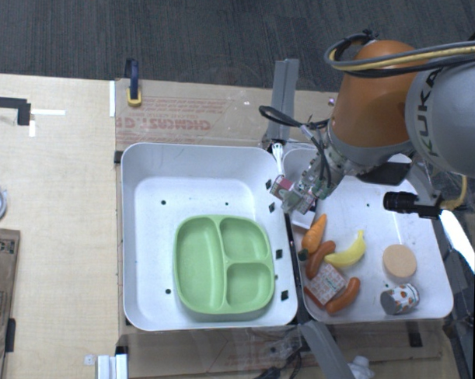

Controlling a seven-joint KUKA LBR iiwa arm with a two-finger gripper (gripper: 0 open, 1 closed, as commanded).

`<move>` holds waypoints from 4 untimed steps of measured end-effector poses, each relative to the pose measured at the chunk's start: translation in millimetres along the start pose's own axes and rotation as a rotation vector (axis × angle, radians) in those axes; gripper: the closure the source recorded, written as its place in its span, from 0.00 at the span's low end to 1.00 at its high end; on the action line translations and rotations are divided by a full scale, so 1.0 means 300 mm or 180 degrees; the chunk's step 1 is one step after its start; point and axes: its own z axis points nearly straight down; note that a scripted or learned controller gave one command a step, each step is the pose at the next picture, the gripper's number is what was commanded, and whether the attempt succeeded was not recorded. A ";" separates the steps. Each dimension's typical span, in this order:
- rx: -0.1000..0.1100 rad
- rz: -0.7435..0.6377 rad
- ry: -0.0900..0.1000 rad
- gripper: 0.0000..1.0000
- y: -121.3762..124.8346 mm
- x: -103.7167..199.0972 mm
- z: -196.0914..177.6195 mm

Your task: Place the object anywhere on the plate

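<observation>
- Carrot (pixel 315 233): judged to be the task's object, since it lies closest to the tool. It sits to the right of the plate (pixel 223 264), across the wall between the bins, slightly tilted, with its lower end against a red sausage (pixel 319 258).
- Handling, as a judgement: a toy food piece, light, stiff and smooth. The taper could let it slide out of a grip. Best taken across the thick middle, clear of the narrow tip.
- Nearest the camera, right of the plate: a second sausage (pixel 344 296) and a printed packet (pixel 325 283), touching each other. They crowd the carrot's lower end.
- Further right of the plate: a banana (pixel 349 251) just beside the carrot, then a tan round block (pixel 399 261) and a small patterned cup (pixel 399 299), well apart from it.
- Plate: three compartments, nothing in them, set low and centred in the left bin (pixel 127 220). There is bare floor beyond it and to its left.
- Edge hazard: the carrot must be lifted over the two bin rims right of the plate.
- Gripper (pixel 299 196): beyond the plate's far right corner, over that divide, just above the carrot. Whether it is spread or pressed together cannot be told, and nothing is clearly seen in its hold.
- Right bin (pixel 369 201): bare floor beyond the carrot gives approach room.
</observation>
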 end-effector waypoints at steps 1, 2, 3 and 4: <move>-0.0002 -0.0344 -0.0005 1.00 0.006 -0.214 -0.028; -0.0005 -0.0537 -0.0010 1.00 0.046 -0.257 -0.113; 0.0001 -0.0237 -0.0001 1.00 0.052 -0.040 -0.218; 0.0001 0.0628 -0.0007 1.00 0.039 -0.122 -0.321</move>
